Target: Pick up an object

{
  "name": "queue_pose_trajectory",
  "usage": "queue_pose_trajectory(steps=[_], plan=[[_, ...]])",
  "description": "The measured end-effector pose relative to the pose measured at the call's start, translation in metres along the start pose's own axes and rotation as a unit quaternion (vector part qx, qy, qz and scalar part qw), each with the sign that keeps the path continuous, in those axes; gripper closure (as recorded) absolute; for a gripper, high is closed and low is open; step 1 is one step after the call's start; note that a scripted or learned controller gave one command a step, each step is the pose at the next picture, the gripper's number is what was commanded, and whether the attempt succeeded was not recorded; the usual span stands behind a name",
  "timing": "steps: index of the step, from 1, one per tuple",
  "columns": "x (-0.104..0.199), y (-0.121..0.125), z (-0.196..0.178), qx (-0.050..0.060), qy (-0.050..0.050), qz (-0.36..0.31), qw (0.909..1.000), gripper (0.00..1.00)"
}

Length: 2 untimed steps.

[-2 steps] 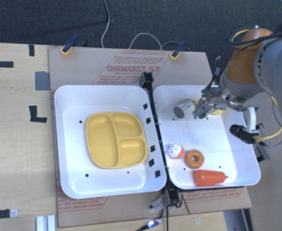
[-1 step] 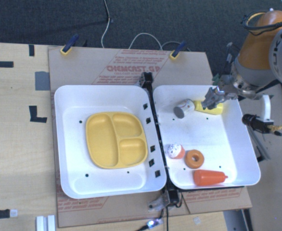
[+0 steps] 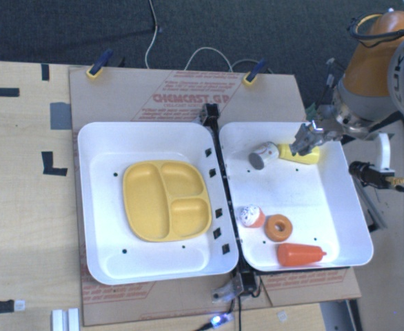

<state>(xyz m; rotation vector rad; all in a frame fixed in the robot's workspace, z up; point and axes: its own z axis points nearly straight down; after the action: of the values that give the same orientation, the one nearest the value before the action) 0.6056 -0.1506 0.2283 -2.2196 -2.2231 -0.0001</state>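
Yellow block (image 3: 308, 156), far side of right bin (image 3: 340, 205), beside grey cylinder (image 3: 260, 155): my claw (image 3: 303, 142) sits over it; spread or pinched, I cannot tell. Left bin (image 3: 98, 185): yellow divided plate (image 3: 166, 200).

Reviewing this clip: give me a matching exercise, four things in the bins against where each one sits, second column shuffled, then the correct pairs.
Things:
1. yellow divided plate
2. orange cone
3. orange ring
4. yellow block

Places:
A. right bin, far side, right under the hand
B. right bin, near edge, lying on its side
C. middle of the left bin
D. right bin, just beyond the cone, beside a small white and orange object

Pairs: 1-C, 2-B, 3-D, 4-A
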Motion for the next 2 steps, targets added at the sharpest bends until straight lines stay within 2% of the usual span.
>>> queue_pose_trajectory(steps=[1,2], plan=[[0.054,-0.001,0.01,0.001,0.0,-0.002,1.0,1.0],[0.105,-0.003,0.002,0.001,0.001,-0.003,1.0,1.0]])
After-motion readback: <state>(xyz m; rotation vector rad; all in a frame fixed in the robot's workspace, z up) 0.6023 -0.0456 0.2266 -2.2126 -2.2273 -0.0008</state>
